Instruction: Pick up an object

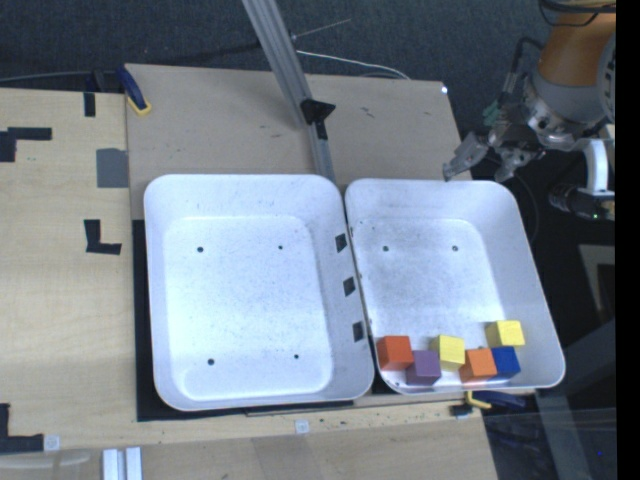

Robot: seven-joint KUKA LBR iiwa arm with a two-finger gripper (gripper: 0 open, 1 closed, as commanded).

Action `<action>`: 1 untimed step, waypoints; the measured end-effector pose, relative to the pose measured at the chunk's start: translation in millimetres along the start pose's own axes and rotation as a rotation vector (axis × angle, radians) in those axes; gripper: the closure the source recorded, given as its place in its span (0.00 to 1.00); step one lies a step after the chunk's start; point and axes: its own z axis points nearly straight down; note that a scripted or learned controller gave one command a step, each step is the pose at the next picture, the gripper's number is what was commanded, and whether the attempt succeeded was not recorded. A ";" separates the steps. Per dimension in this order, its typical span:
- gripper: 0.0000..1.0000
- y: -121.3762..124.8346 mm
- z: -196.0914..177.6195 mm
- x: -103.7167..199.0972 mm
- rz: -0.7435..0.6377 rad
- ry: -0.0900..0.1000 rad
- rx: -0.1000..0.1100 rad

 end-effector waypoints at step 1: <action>0.00 -5.7 44.0 29.5 -0.001 0.002 0.003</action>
